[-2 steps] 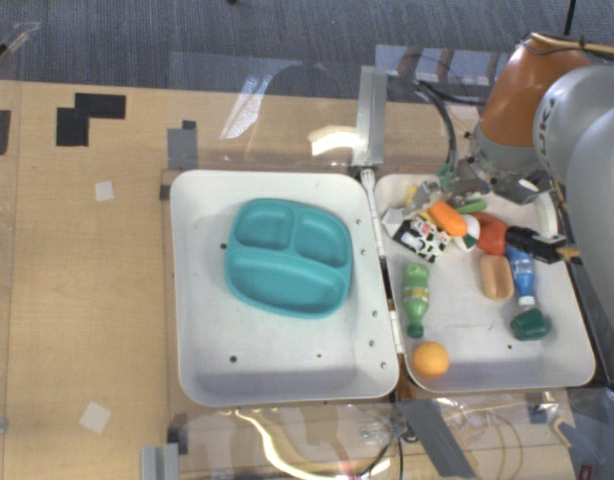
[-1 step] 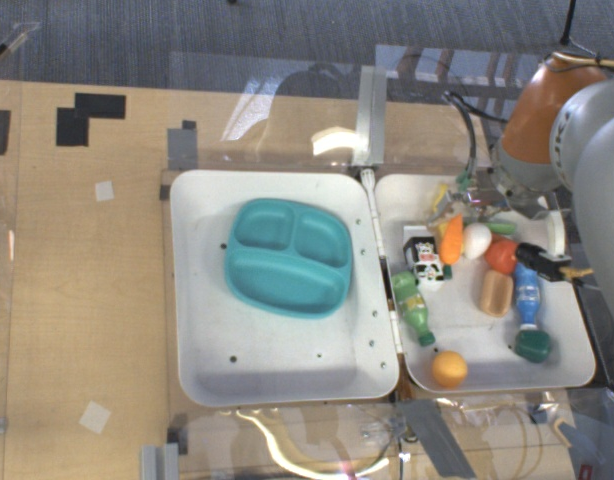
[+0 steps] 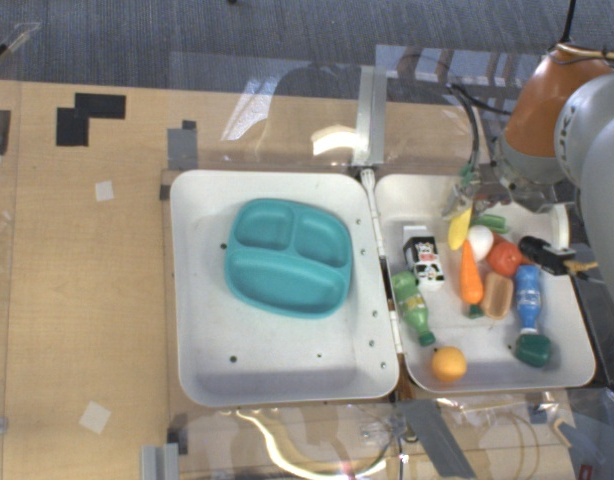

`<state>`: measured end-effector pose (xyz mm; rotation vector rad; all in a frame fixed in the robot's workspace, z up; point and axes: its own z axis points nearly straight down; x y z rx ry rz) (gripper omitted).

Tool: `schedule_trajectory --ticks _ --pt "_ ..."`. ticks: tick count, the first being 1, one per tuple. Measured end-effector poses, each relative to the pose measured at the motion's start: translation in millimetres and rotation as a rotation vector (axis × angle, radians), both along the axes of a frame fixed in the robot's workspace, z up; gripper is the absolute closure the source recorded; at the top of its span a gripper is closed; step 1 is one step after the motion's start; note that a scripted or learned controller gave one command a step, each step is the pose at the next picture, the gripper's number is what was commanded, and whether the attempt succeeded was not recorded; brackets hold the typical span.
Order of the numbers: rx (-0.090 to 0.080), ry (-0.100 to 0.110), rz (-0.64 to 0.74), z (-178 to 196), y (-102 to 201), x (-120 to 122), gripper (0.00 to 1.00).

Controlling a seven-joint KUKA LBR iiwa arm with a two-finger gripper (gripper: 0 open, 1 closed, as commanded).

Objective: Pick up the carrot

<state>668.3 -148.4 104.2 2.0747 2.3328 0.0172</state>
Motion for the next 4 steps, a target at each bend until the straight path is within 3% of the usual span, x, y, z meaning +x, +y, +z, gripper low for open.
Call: schedule_trajectory --ticks 1,2,3,4 --pt "0.000 0.001 0.002 -0.7 0.3 -0.3 0.00" --pt "0.002 0.016 0.133 -17.5 0.3 -40.5 0.00" --pt "-0.003 0.010 0.287 -15.2 31.2 -105.3 0.00" --pt "-0.015 -0.003 0.239 -11.8 41.3 -175.2 0.00"
